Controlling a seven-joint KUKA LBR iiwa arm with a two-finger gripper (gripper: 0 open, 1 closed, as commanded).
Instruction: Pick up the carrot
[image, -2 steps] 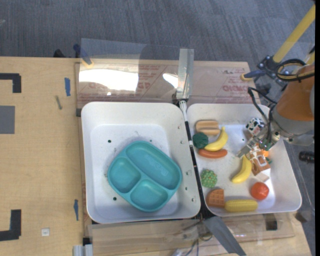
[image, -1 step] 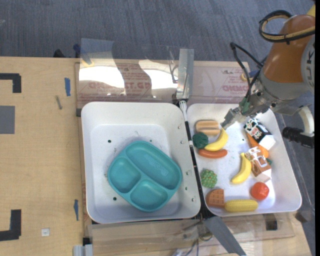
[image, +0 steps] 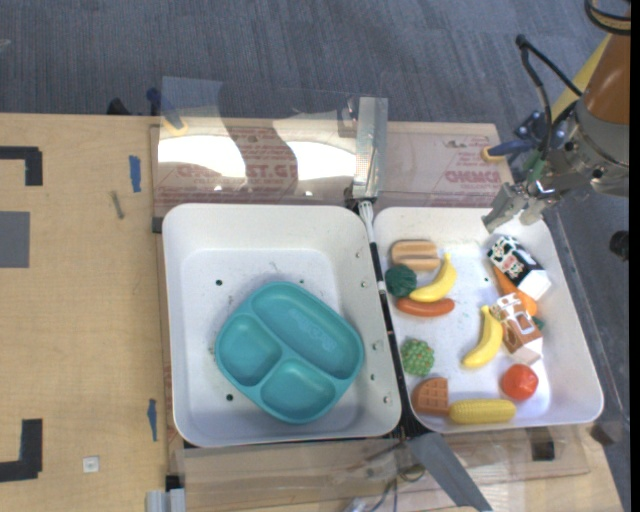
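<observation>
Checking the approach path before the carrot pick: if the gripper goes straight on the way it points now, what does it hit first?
Probably the black-and-white carton, just below-left of the gripper, before the carrot tucked under it. Depth is unclear from this slanted view, so it might first reach the right bin rim or floor.

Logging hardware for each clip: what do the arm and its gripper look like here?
The arm enters at the upper right with an orange band above a grey wrist section. Black cables loop along its left side, and a small blue part sits near the wrist. The gripper is pale grey metal, with slim fingers.
</observation>
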